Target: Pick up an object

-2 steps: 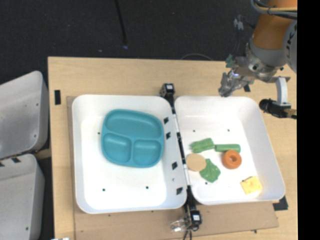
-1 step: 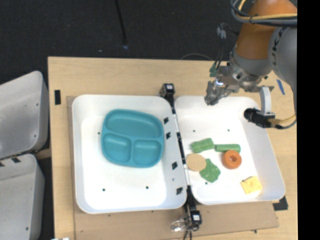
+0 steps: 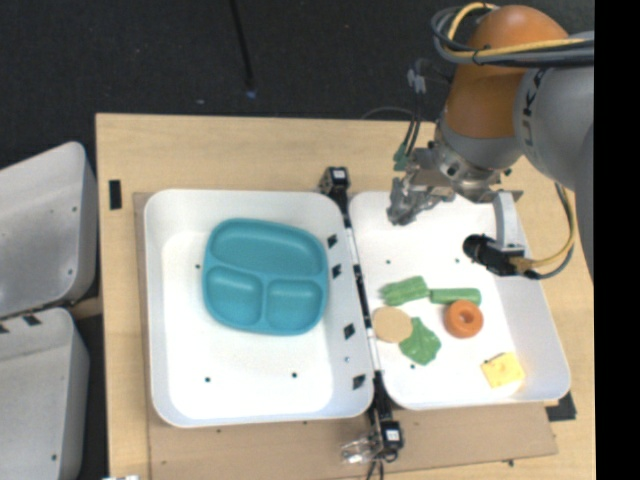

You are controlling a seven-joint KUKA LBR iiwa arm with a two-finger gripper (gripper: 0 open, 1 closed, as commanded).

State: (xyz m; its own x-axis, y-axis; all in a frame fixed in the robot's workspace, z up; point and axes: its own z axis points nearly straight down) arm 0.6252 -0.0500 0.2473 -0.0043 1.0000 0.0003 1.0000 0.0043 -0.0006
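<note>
- Hovering over the far end of the right bin (image 3: pixel 530 298), the gripper (image 3: pixel 408 206) carried nothing — whether it was released or clenched could not be told.
- Pickable objects lay nearer in that bin: green pieces (image 3: pixel 404 291), a tan disc (image 3: pixel 391 325), an orange round (image 3: pixel 463 319), a yellow block (image 3: pixel 502 370).
- A teal divided plate (image 3: pixel 266 276) sat in the left bin (image 3: pixel 165 368).

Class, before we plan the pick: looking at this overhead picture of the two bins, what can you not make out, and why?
- Gripper, camera view: small and dark, seen from above under the wrist; finger spacing unreadable.
- Beige disc: partly overlapped by the green piece; whether they touch or stack is unclear.
- Yellow block: too small to identify.
- Arm: cut off at the right.
</note>
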